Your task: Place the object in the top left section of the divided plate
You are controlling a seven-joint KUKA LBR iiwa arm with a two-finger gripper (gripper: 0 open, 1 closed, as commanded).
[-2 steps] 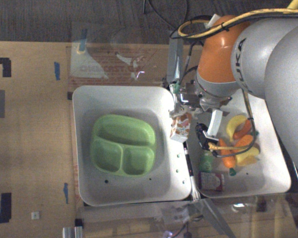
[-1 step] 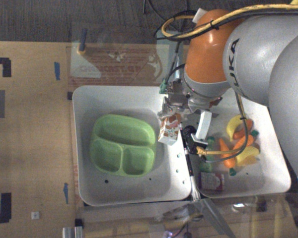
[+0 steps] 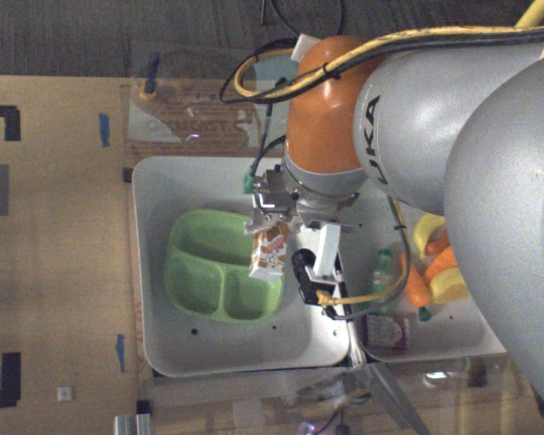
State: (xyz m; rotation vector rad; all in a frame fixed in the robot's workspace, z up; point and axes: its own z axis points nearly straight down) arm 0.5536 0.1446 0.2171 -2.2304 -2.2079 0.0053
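Green plastic forms the divided plate (image 3: 219, 265), which lies in the left of 2 white bins (image 3: 154, 198), with the grey arm (image 3: 435, 116) and its orange band reaching over it from the right. A small orange-and-white snack packet (image 3: 270, 250) hangs at the plate's right rim, pinched at its upper end between the closed-in fingers of the gripper (image 3: 265, 222). Fruit-like toys in orange and yellow (image 3: 440, 265) and a small bottle (image 3: 383, 270) lie in the right bin (image 3: 453, 338)
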